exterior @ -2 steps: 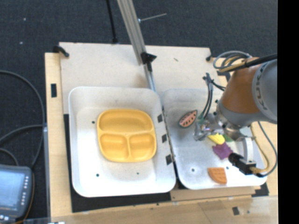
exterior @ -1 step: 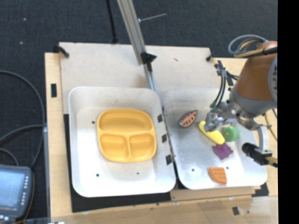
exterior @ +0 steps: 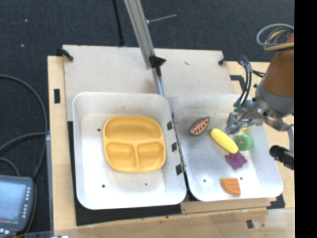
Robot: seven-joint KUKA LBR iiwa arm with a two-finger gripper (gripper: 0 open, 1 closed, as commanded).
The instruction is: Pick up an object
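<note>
Bench (exterior: 114,73): two white bins side by side. Left bin (exterior: 89,187) carries a yellow divided tray (exterior: 133,143), nothing else. Right bin (exterior: 262,182) has the small items.

Arm (exterior: 280,83) reaches in from the right, wrist over the right bin's far-right part. Gripper (exterior: 237,125) low, just above the yellow corn cob (exterior: 224,140) and green ball (exterior: 243,142); cannot tell if it is parted or closed, and nothing seen in its grasp.

Smaller pieces: watermelon slice (exterior: 199,126) left of the corn, apart. Purple grape bunch (exterior: 236,159) touching below corn and ball. Orange bread piece (exterior: 231,186) near front edge, alone.

Judgement: corn or ball is the likely target. These three crowd together; come straight down across the corn's short width, centred, to avoid nudging neighbours.
</note>
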